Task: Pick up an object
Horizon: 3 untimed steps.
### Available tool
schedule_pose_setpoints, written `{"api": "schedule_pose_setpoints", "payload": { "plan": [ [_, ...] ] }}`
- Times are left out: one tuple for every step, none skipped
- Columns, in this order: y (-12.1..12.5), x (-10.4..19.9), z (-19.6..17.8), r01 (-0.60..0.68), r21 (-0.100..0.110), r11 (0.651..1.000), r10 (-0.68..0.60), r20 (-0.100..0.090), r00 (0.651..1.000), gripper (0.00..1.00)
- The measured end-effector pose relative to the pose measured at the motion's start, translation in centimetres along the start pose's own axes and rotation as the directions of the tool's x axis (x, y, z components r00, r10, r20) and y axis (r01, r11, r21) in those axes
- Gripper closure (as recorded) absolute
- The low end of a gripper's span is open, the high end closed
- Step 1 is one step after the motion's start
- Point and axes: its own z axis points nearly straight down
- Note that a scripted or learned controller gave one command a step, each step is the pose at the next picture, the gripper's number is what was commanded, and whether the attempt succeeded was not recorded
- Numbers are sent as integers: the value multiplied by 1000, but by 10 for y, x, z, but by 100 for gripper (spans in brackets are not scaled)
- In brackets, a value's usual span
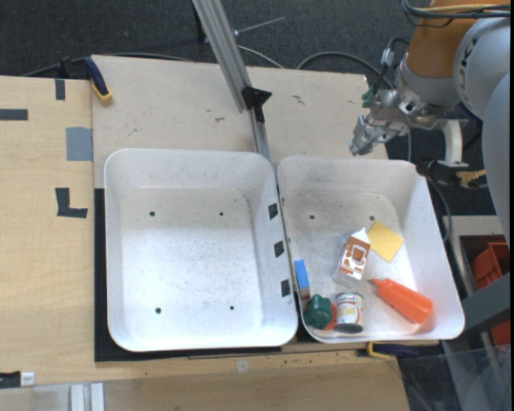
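**Objects sit at five to six o'clock from the gripper, clustered in the right bin's near half**

Your candidates all lie in the right bin [415,187], toward its near edge. The orange bottle [403,300] lies flat, its long axis running from ten o'clock to four o'clock, cap end toward the bin's middle. Just beside it at eleven o'clock sits the yellow block [385,240], and touching or nearly touching that, at its eight o'clock, the small white-and-orange carton [355,258]. Further toward the near rim you have a small can [349,310], a dark green object [319,312] right beside it, and a blue stick [301,277] lying close along the bin's left wall.

The gripper [366,138] hangs above the bin's far rim, roughly over its top edge, well apart from every object. From it, the yellow block and carton lie at about six o'clock; the bottle at five o'clock.

The view is too small here to tell how the gripper's jaws stand, so treat that as unknown.

I judge crowding the main hazard: carton and block sit tight together, can and green object likewise. The bottle looks freest. The left bin [120,229] plays no part.
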Motion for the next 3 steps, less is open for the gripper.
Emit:
{"api": "schedule_pose_setpoints", "payload": {
  "plan": [
    [-9,54,9,4,4,1000,-4,-2,1000,100],
    [-11,107,-4,5,2,1000,-5,-2,1000,100],
    [-12,171,-10,7,2,1000,-7,-2,1000,100]
  ]
}}
